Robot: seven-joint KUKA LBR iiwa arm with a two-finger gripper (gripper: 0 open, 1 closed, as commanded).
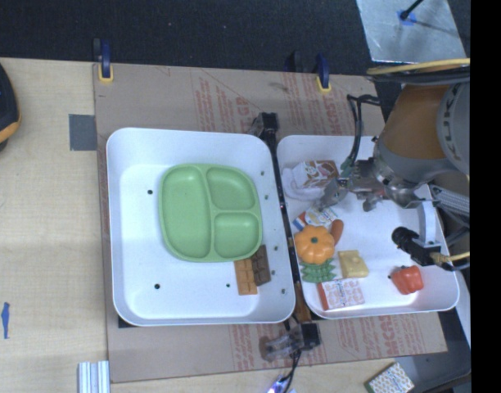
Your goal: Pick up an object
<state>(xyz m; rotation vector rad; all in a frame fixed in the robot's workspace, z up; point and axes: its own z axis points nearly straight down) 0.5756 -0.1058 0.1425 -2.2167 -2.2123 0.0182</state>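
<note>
Objects for pickup, including an orange pumpkin (315, 246), lie in the right bin (447, 300). You see the tool (342, 185) at its far-left part; its opening cannot be determined.

1. The arm (422, 129) is cut off by the right side of the view, so its upper part is out of sight.
2. The gripper (349, 188) is too small and cluttered with cables to tell how it stands.
3. The right bin (447, 297) has its far right corner covered by the arm.
4. A white wrapper (309, 174) lies partly under the gripper; its print is unreadable.
5. A dark device (1, 101) is cut by the left edge.
6. A patterned box (391, 379) is cut by the bottom edge.
</note>
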